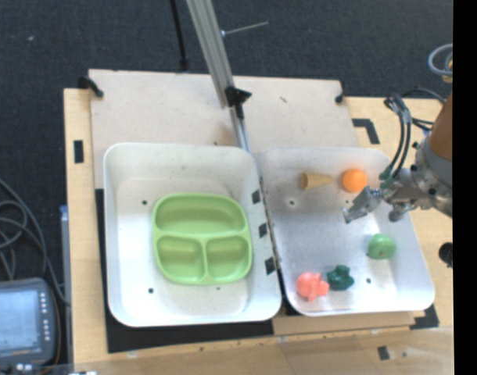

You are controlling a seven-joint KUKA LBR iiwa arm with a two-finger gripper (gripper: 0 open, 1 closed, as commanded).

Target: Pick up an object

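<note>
The arm is cut off at right; its jaws, blurred, hide their state.

We look down from above at a slant on both white bins, with the arm entering from our right.

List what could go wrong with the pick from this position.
1. The hand hovers over bare floor of the right bin, between the orange ball and the light green toy; a straight descent would likely close on nothing.
2. The ball looks round and may roll from a glancing touch.
3. The pink toy and dark green toy lie touching near the bin's front wall, so grabbing one could drag the other.
</note>
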